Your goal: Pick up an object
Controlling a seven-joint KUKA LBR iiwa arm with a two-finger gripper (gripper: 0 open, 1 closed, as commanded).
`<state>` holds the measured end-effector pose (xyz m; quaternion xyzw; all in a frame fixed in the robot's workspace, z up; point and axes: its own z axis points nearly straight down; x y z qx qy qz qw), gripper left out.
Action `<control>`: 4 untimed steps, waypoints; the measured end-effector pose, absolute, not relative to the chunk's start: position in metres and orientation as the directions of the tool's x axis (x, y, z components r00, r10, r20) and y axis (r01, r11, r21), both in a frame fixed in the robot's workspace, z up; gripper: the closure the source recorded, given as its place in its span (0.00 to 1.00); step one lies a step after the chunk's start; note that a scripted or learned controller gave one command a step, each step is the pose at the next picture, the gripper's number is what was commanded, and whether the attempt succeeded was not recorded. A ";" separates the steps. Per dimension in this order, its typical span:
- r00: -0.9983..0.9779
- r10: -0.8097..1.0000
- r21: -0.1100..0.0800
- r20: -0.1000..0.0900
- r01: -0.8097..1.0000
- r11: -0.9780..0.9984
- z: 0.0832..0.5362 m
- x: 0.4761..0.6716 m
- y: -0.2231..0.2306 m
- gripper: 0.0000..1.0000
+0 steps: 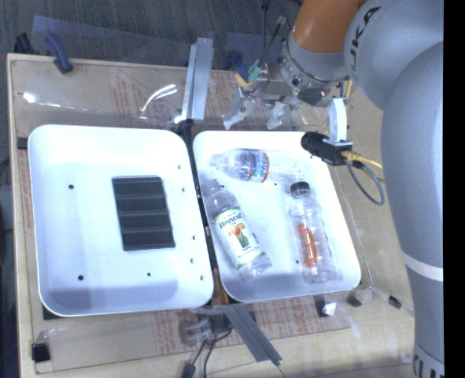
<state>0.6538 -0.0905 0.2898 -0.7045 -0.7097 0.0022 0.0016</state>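
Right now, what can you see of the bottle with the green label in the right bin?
The bottle with the green label is clear plastic, lying on its side on the floor of the right bin, near the bin's left wall. Its neck points toward the far rim and its base toward the near rim, slightly slanted. The label is white and green with "Honest" printed on it. It looks empty or nearly so. Two other clear bottles lie apart from it; whether it touches the wall is unclear.
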 end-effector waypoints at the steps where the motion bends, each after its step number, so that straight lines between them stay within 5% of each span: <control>1: 0.147 0.989 -0.001 0.000 0.989 -0.147 0.396 0.641 -0.057 0.00; 2: -0.056 0.998 -0.006 -0.001 0.998 0.056 0.239 0.640 -0.063 0.00; 3: -0.104 0.995 -0.005 0.000 0.995 0.104 0.172 0.632 -0.127 0.00; 4: -0.165 0.986 0.023 -0.007 0.986 0.165 0.121 0.661 -0.170 0.00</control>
